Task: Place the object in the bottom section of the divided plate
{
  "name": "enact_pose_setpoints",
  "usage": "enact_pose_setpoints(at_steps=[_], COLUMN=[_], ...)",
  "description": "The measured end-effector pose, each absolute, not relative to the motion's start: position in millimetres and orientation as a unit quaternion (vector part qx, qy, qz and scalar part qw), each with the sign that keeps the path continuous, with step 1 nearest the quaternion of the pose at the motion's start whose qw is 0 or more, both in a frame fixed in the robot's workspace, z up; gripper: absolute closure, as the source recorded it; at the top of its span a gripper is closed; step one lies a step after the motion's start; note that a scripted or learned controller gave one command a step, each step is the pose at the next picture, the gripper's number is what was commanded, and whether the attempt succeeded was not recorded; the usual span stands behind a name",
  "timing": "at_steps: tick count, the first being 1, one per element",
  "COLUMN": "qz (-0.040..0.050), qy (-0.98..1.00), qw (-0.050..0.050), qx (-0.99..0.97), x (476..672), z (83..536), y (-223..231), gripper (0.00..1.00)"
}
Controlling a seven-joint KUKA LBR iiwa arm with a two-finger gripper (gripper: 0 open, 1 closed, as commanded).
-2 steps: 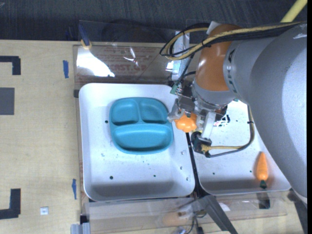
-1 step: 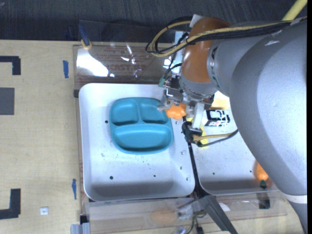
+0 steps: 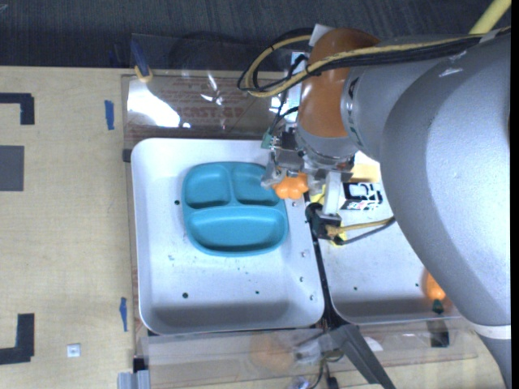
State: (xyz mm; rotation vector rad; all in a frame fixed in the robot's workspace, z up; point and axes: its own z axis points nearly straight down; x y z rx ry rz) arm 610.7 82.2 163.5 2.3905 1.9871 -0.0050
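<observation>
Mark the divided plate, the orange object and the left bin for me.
divided plate [image 3: 235, 225]: camera view, on the floor of its wide bottom section.
orange object [image 3: 289, 187]: camera view, on its orange body by the plate's right edge, under the wrist.
left bin [image 3: 215, 294]: camera view, on bare white floor below the plate.

Divided plate lies in left bin (centrally).

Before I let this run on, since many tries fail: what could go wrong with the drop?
1. The orange object sits by the gripper over the blue divided plate's right rim, beside the upper sections; released here, it may land there or outside.
2. The arm's cables hang low near the bin wall and could snag.
</observation>
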Motion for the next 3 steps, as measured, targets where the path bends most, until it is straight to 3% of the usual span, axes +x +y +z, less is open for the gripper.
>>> enact_pose_setpoints(at_steps=[1,2,3], qz=[-0.0072,-0.0044,0.0025], qy=[0.669,0.672,0.683], qw=[0.018,0.015,0.000], qx=[0.743,0.740,0.730], x=[620.5,620.1,590.1], z=[163,163,195], y=[85,92,170], gripper=[1.00,0.00,0.00])
